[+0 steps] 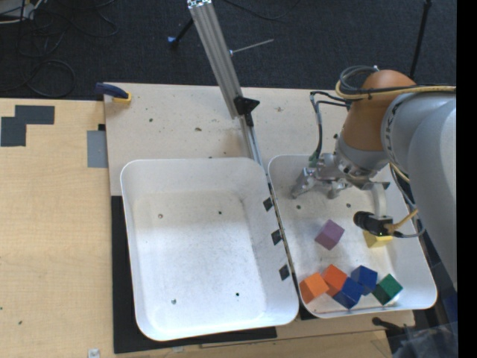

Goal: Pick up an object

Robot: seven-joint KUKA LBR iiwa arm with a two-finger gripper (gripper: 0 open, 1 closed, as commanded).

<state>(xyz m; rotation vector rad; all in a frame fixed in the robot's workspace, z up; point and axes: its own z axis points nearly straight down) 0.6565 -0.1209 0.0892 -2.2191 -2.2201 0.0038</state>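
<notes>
gripper [322, 179]: over the right bin's [417, 293] far end; finger opening cannot be made out, no hold visible
purple block [329, 234]: loose on bin floor, near the gripper, apart from it
other blocks: 2 orange [325, 282], 2 blue [356, 286], 1 green [387, 289], clustered at near edge

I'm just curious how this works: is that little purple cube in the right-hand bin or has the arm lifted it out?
In the bin. The small purple cube rests on the right white bin's floor.

right bin [425, 293]: blocks [350, 283] clustered at its near edge | one block [329, 234] alone at its middle | gripper [322, 176] over its far end | left bin [141, 200] beside it
</notes>
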